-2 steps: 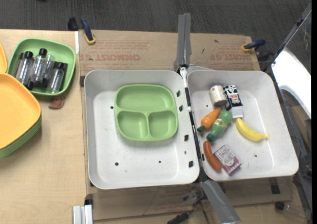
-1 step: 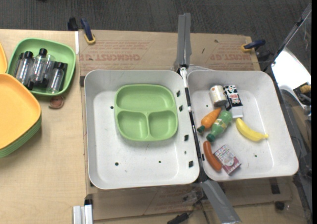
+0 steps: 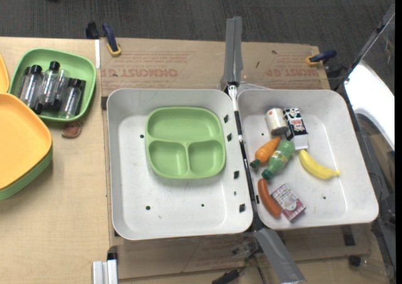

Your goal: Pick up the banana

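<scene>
Wooden worktop (image 3: 69, 213) carries two white bins. Gripper state cannot be determined. Banana (image 3: 318, 166) lies in the right bin (image 3: 352, 204), just beside the green bottle (image 3: 278, 158), with bare floor toward the right wall. Left bin (image 3: 125, 207) holds a green tray (image 3: 186, 142).

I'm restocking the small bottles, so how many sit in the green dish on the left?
3. In the green dish, the small bottles lie side by side: one at left, one in the middle, one at right. More may be hidden beneath them.
</scene>
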`<state>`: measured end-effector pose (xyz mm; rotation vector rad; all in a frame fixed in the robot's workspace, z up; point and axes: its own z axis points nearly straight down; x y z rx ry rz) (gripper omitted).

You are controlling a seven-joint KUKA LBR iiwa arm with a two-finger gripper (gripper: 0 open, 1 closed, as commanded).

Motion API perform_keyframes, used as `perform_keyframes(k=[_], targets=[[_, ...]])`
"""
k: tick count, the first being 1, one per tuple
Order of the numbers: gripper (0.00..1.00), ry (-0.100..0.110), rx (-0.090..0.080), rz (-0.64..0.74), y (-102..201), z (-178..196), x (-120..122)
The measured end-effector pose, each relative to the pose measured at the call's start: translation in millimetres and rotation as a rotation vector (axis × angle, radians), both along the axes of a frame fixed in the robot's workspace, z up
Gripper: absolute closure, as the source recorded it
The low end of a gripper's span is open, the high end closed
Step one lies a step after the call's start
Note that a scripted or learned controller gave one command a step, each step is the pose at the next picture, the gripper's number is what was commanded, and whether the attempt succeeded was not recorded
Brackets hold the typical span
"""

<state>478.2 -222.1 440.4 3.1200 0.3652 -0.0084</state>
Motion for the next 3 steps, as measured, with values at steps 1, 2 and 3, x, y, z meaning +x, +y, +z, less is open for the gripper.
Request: perform_keyframes(k=[1, 2, 3], targets=[[1.00, 0.001, 0.001, 0.075, 77, -30, 0], [1.00, 0.000, 0.000, 0.010, 2, 0, 0], [1.00, 0.000, 0.001, -0.032, 69, -144, -1]])
